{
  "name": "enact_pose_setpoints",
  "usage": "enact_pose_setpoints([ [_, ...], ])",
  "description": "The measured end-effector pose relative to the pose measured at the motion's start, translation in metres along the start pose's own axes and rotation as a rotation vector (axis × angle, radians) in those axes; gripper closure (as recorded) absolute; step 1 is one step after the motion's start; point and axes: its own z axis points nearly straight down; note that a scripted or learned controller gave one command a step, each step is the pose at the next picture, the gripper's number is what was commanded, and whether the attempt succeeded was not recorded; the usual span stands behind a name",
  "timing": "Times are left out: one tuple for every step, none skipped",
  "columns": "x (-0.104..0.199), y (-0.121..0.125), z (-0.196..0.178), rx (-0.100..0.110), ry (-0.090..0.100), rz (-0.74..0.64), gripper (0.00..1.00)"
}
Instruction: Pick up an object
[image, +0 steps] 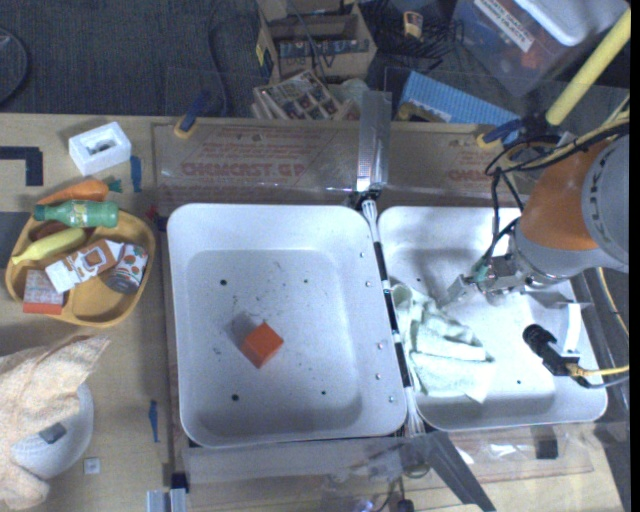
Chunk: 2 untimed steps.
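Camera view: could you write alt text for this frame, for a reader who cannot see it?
A grey and orange arm reaches from the right over the right bin, its gripper just above a crumpled pale cloth. An orange block lies in the left bin.

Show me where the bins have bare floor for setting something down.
Left bin: bare floor all round the orange block, widest toward the back wall and right wall. Right bin: crowded; the pale cloth fills its left side and the gripper hangs above, leaving a patch near the front right.
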Motion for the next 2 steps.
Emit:
enact_pose_setpoints([
  [0.054, -0.053, -0.001, -0.002, 0.0, -0.184, 0.0],
  [0.049, -0.023, -0.004, 0.003, 0.001, -0.097, 0.0],
])
